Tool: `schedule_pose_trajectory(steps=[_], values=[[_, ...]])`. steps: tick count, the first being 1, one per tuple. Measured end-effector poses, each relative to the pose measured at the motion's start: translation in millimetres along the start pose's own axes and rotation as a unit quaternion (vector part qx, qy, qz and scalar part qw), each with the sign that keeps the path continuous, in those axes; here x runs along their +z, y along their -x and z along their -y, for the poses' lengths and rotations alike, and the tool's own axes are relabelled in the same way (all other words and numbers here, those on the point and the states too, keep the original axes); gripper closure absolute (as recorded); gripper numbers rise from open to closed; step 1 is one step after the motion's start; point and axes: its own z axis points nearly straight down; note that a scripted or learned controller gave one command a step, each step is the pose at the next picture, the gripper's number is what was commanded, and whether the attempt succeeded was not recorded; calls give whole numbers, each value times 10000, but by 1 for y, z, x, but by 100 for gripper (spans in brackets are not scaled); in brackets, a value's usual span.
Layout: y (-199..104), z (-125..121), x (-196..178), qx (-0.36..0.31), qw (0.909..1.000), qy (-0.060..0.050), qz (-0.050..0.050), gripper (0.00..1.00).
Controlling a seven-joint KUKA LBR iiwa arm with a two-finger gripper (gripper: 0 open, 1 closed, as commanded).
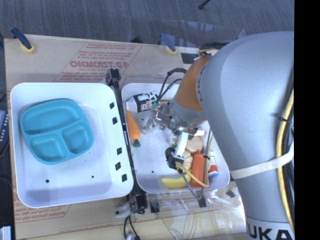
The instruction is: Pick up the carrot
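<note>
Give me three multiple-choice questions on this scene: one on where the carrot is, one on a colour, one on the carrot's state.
1. The carrot lies: A. on the plate B. by the left wall of the right bin C. outside both bins.
2. The divided plate is: A. blue B. red C. white.
3. The carrot is: A. lifted in the air B. standing on end C. lying flat.
Answers: B, it runs along that bin's left wall; A, the plate is plainly blue; C, it rests lengthwise on the bin floor.

On the brown, red-printed bench [75,54] sit a left bin [97,176] and a right bin [150,170].
</note>
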Motion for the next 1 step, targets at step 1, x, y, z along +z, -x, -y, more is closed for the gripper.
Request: schedule_pose_trajectory(steps=[1], values=[[1,26,0,-145,9999,13,-3,0]])
